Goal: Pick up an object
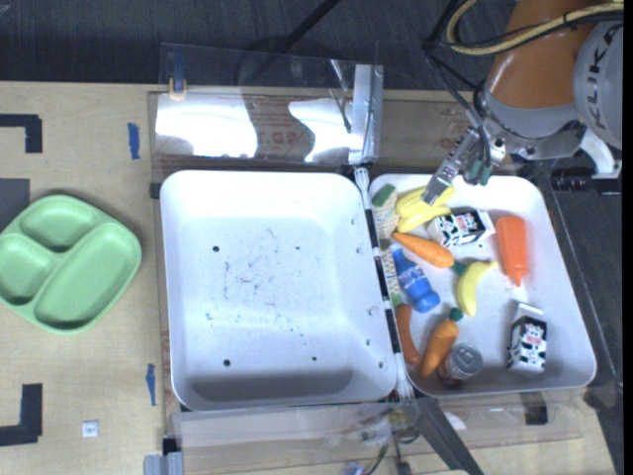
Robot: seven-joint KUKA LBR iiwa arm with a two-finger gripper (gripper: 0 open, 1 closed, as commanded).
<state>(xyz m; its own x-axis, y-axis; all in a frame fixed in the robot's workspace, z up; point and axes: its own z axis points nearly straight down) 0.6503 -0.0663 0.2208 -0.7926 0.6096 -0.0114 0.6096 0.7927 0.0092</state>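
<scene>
the gripper point(438, 184) hangs at the back of the right bin point(564, 228), its slim fingers slanting down to a yellow banana point(420, 206) in the bin's far left corner. the tips look to be touching or just above the banana, but the view is too coarse there to tell whether they stand apart or pressed together, and nothing is clearly between them. close around lie a cow-print milk carton point(463, 228) just beside the banana, a carrot point(423, 248) in front of it, an orange bottle point(511, 247) to the right, a blue bottle point(415, 282) and a second banana point(469, 285) nearer the middle. the left bin point(198, 216) and a green divided plate point(65, 262) sit further out. this reads as the reach-and-grasp step, with no lift yet. the next move likely calls for closing squarely on the banana without snagging the carton, then rising straight up.
</scene>
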